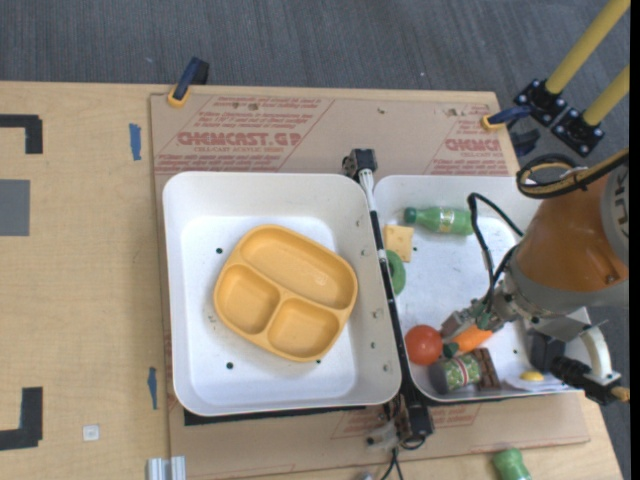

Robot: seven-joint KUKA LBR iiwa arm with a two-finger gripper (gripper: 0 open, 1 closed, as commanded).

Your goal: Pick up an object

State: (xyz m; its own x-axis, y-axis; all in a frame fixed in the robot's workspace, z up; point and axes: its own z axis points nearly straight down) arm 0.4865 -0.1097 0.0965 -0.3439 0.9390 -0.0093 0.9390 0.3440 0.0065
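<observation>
The right bin (470, 253) holds several small items. A green bottle (440, 219) lies at the back, with a yellow wedge (399, 240) and a green piece (396, 273) near the left wall. At the front are a red tomato (423, 344), an orange carrot (468, 341) and a dark jar with a green label (463, 372). My gripper (472, 322) is low over the front of this bin, right above the carrot and just right of the tomato. The arm's orange band (575, 238) rises behind it.
The left bin (195, 268) holds a yellow three-compartment plate (285, 292). A small yellow piece (532, 376) lies by the right bin's front rim. A green object (511, 462) sits on the bench in front of the bins. A cable (485, 228) loops over the right bin.
</observation>
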